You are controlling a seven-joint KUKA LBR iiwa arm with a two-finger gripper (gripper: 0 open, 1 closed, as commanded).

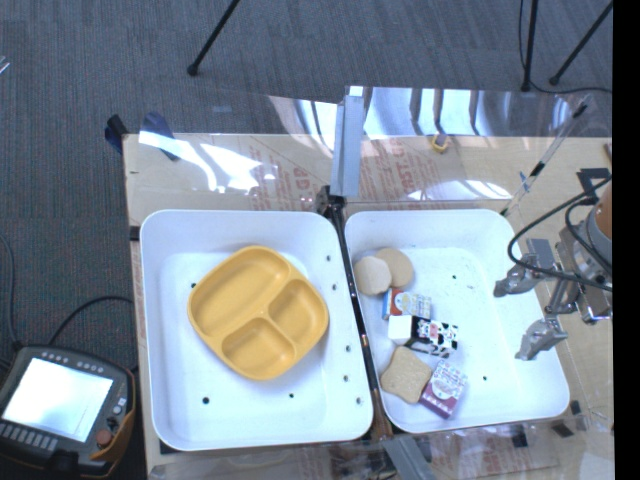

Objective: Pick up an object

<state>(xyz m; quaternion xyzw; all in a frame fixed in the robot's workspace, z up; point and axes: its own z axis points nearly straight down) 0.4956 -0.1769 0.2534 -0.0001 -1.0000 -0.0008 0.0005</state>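
camera view has the gripper [532, 313] by the right bin [470, 230]'s right wall, fingers spread apart and empty. the toast slice [405, 375], cartons and rolls crowd the left side; a descent there could nudge neighbours or clip nothing.

Off-task surroundings
1 yellow divided tray [258, 311] in the left bin [160, 268]; teach pendant [62, 404] on the floor.

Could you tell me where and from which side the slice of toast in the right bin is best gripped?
Probably across its bare left corner, coming straight down. The toast lies flat, a pink packet touches its right edge and a small carton sits close above, so the left side offers the fingers most room.
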